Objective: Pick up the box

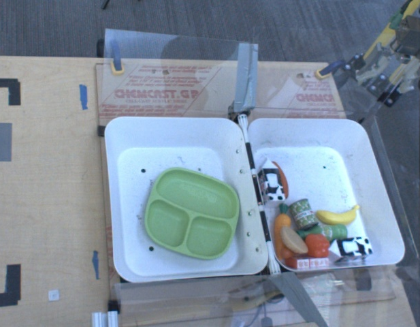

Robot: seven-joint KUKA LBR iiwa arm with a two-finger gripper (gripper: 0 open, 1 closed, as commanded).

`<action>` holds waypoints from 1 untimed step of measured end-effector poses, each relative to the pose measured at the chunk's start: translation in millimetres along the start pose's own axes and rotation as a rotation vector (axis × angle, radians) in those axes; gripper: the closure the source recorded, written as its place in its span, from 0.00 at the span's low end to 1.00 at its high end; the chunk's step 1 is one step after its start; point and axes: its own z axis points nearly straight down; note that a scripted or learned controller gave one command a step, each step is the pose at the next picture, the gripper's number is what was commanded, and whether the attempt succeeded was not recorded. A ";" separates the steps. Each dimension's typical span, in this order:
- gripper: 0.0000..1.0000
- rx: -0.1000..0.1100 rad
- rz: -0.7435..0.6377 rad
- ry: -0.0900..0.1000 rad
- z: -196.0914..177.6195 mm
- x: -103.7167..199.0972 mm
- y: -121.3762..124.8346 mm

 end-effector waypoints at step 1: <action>0.00 0.013 0.169 0.001 77.5 34.0 2.6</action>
